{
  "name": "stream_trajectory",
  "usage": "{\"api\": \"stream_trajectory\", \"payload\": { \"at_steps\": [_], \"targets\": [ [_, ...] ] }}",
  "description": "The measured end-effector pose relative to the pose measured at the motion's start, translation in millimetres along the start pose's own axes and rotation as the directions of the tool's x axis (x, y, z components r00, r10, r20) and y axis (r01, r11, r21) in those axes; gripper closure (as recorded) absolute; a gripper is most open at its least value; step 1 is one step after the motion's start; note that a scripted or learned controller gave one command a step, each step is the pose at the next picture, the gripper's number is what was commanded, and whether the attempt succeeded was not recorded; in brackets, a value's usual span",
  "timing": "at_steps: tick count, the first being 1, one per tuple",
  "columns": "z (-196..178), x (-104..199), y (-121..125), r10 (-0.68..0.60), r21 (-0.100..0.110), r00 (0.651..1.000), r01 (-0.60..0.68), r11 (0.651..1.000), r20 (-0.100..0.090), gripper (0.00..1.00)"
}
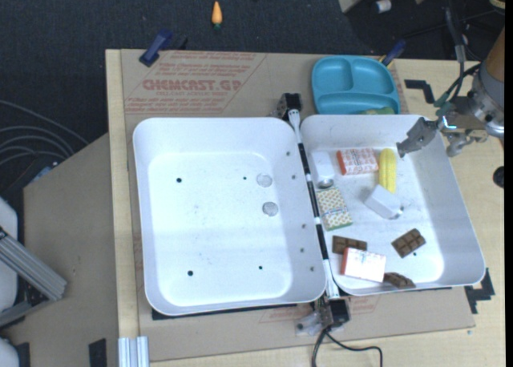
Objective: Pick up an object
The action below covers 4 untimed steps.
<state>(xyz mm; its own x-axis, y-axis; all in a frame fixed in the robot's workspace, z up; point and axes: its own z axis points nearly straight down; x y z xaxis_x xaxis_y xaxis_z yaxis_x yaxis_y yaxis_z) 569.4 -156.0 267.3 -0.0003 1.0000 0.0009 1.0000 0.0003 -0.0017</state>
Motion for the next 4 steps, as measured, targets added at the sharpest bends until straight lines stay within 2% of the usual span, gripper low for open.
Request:
{"api": "stream_trajectory", "payload": {
  "at_steps": [1,2,3,4],
  "targets": [
    [182.7,-33.1,13.3,0.000,-0.001,1.000,0.000,1.000,0.001,0.00],
    [172.3,-33.0,14.0,0.001,-0.004,1.000,-0.001,1.000,0.001,1.00],
    [67.8,6.8,11.2,-0.001,-0.003,1.000,0.001,1.000,0.001,1.00],
    [78.6,90.7,-4.0,-0.002,0.001,1.000,0.002,1.000,-0.001,1.00]
  ]
}}
